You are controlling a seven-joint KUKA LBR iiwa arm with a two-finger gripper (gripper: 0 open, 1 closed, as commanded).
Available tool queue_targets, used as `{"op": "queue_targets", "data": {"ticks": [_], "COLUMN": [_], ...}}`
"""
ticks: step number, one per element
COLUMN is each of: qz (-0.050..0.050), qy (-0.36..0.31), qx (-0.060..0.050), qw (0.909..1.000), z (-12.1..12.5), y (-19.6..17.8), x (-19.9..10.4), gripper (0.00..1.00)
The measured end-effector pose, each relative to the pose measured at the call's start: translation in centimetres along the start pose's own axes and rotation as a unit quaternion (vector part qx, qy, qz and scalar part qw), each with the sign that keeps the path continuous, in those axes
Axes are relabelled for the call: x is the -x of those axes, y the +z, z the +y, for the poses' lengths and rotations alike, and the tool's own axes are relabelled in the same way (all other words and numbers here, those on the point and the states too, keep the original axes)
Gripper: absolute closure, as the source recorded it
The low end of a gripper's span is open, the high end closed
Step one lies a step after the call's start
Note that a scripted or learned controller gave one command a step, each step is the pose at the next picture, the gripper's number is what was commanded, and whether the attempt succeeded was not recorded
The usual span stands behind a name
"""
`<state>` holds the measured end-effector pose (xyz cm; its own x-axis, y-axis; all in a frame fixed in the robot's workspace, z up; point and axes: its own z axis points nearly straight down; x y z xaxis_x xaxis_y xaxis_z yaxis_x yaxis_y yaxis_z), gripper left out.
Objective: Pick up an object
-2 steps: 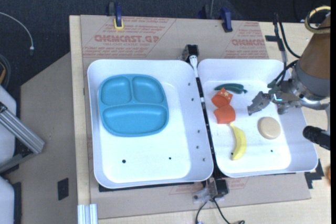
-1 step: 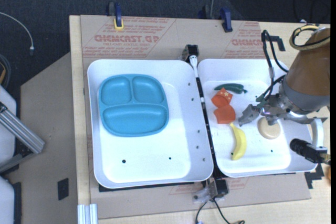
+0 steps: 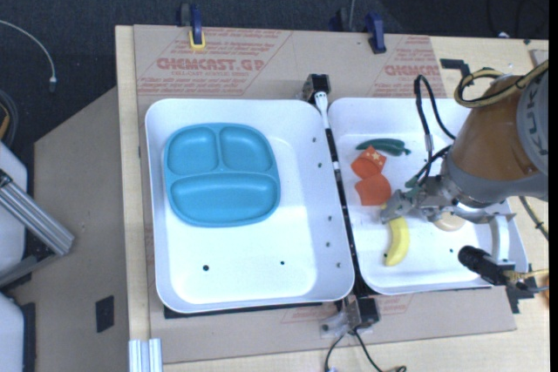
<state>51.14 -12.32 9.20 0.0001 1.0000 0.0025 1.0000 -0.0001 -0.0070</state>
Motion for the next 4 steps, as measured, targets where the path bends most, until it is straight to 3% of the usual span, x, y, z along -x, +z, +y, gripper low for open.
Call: {"op": "queue_targets", "data": {"ticks": [1,4], "qz": [-0.001,-0.002], "qy": [0.001,-0.001], "qx": [0.004,0.007], "qw": [1.0000,1.0000], "z": [0.1,0.8], "y": [-1.4,-14.6], "x": [0.1,-0.2], "gripper": [1.00,1.00]}}
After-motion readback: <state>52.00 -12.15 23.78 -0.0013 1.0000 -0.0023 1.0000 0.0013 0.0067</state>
